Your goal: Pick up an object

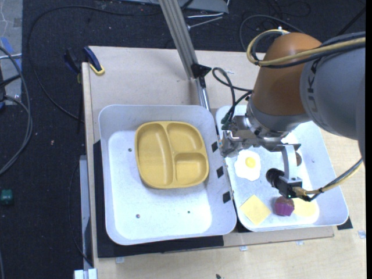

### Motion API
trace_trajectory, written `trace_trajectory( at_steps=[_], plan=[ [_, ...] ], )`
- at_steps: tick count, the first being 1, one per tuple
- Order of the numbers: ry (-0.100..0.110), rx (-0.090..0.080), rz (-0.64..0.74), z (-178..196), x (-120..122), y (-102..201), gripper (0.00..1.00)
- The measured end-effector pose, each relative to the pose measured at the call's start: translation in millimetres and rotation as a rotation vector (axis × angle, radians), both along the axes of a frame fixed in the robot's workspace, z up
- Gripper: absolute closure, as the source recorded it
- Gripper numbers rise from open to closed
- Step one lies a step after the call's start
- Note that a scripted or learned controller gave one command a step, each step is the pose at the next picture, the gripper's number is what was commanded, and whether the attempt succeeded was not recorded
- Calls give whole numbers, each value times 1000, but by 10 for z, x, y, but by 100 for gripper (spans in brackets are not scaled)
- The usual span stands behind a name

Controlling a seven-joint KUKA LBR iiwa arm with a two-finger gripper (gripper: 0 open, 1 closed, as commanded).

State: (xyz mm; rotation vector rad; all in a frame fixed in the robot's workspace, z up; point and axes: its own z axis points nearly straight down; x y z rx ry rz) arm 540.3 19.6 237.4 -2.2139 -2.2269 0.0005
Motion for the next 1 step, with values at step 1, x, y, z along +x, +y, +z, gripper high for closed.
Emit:
trace_trajectory(
  at_steps=[1],
  plan=[
    [1, 0, 2, -128, -160, 538, 100]
  ],
)
